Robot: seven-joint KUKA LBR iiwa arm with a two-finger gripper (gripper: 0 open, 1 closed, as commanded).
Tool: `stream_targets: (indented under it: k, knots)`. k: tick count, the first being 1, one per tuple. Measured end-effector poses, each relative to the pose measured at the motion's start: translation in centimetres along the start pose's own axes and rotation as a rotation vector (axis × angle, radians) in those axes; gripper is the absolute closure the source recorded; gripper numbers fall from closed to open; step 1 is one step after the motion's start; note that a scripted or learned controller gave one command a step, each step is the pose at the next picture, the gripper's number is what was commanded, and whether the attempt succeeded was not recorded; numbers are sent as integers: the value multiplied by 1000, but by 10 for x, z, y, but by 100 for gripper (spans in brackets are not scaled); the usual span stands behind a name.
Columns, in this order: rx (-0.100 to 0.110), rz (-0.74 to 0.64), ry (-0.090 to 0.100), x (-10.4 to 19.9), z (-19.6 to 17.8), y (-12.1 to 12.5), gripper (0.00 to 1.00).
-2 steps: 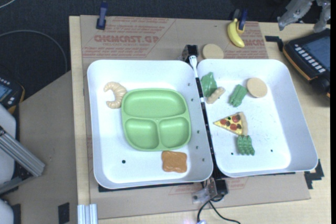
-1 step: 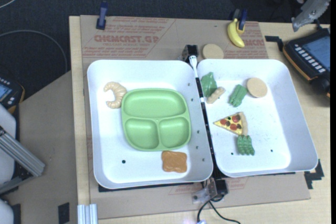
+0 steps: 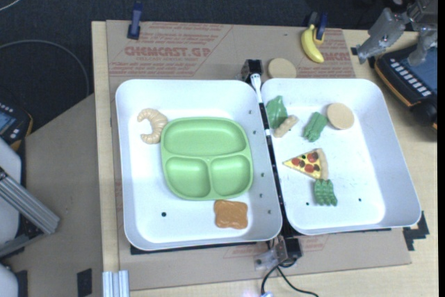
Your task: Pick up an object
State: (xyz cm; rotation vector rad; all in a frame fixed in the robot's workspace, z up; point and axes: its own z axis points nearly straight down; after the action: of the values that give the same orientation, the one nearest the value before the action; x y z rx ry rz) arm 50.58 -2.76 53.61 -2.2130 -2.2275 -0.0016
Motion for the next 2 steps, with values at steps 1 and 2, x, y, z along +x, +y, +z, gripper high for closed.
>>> stream_targets:
  k: [1, 2]
  knots:
    - [1, -2, 0, 64, 1, -27, 0]
    - [-2, -2, 0, 132, 1, -26, 0]
